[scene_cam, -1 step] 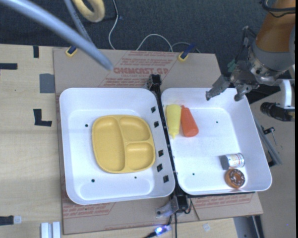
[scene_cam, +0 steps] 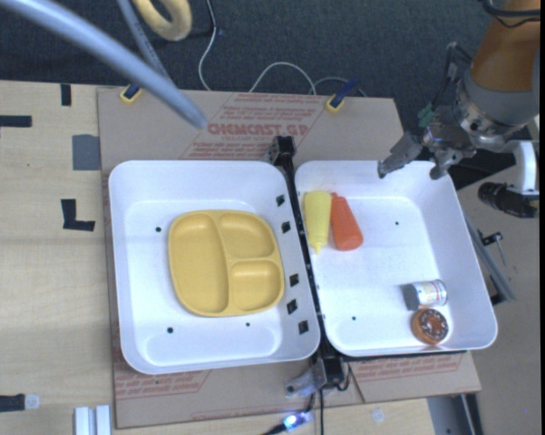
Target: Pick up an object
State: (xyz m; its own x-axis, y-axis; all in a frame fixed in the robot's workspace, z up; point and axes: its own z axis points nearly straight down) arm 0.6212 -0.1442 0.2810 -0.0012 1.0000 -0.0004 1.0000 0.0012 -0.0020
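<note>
In the right bin (scene_cam: pixel 453 216) lie a yellow banana-shaped piece (scene_cam: pixel 317 219) and an orange carrot-shaped piece (scene_cam: pixel 345 224), side by side near the bin's left wall. A small silver can (scene_cam: pixel 424 294) and a brown round doughnut-like piece (scene_cam: pixel 431 325) rest near the front right corner. A yellow divided plate (scene_cam: pixel 226 262) lies in the left bin (scene_cam: pixel 136 207). My gripper (scene_cam: pixel 415 163) hovers over the far right edge of the right bin, open, with its two dark fingers spread and nothing between them.
The two bins sit on a cardboard sheet (scene_cam: pixel 254 125) on the wooden bench. A grey pole (scene_cam: pixel 91 39) and a yellow loop (scene_cam: pixel 159 3) cross the upper left. A white cable (scene_cam: pixel 281 71) runs behind the bins.
</note>
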